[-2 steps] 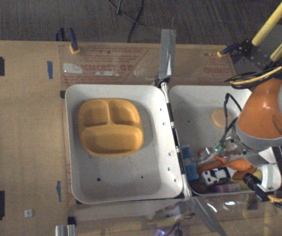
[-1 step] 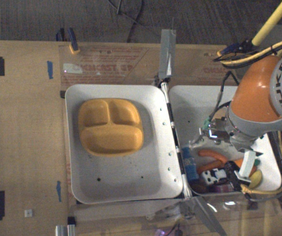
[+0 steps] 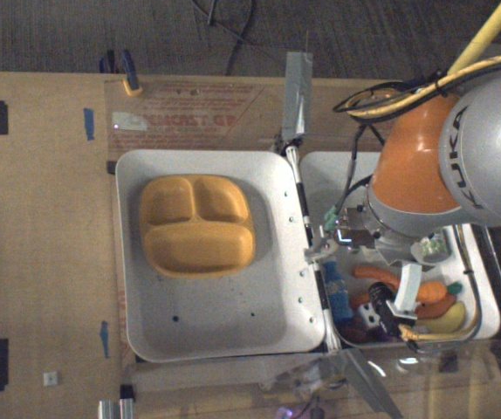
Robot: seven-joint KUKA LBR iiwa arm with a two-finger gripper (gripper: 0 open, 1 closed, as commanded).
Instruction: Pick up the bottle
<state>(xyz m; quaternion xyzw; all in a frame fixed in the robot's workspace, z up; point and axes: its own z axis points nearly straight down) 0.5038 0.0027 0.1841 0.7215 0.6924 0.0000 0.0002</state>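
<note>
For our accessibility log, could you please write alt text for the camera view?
A grey-and-orange arm reaches over the right bin, which holds a blue bottle, a carrot, a banana and other small items. The left bin holds a yellow divided plate.

Arm (image 3: 442,155) hides most of right bin (image 3: 488,308); arm cut off at right edge.

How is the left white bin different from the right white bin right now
The left bin holds a single yellow divided tray, while the right bin holds a clutter of small items, among them a blue bottle, a carrot and a banana. The left bin lies in full view; the right bin is largely covered by the arm reaching over it. Both are shallow, white and side by side.
</note>
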